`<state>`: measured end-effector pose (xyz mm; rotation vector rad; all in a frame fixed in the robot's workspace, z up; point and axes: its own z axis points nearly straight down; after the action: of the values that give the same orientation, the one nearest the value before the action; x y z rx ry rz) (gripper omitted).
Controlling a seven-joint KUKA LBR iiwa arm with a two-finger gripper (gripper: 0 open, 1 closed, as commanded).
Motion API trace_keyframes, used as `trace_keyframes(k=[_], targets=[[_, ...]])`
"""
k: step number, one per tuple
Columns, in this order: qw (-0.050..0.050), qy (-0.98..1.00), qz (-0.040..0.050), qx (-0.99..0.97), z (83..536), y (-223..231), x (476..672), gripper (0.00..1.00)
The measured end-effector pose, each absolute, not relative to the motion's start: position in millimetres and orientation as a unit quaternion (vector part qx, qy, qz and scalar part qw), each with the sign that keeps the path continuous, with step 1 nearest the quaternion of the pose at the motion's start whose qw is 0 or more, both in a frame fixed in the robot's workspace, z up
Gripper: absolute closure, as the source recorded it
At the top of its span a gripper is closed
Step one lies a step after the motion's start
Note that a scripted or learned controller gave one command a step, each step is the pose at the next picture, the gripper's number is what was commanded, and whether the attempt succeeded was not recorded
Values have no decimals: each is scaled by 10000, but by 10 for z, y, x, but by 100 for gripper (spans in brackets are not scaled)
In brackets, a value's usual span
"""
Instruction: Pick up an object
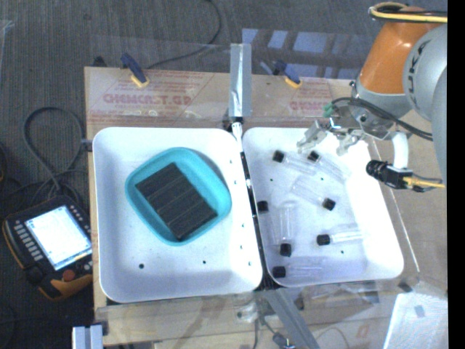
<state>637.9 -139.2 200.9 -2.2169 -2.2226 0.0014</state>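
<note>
Several clear plastic tubes with black caps lie scattered in the right bin [378,264], for example one tube [286,227] near the middle and another tube [339,235] at the right. My gripper [328,139] hovers over the bin's far edge, its fingers spread open with nothing between them. A tube with a black cap [314,155] lies just below the fingers.
The left bin [116,267] holds a teal dish [138,184] with a dark ribbed block [176,201] in it. A metal post [239,78] stands behind the bins' divider. A pendant with a screen [51,238] lies left of the bench.
</note>
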Motion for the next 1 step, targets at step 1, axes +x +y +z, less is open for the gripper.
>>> trace_keyframes(k=[1], targets=[[2, -7501, -6, -6613, 971, -1318, 6039, 0]])
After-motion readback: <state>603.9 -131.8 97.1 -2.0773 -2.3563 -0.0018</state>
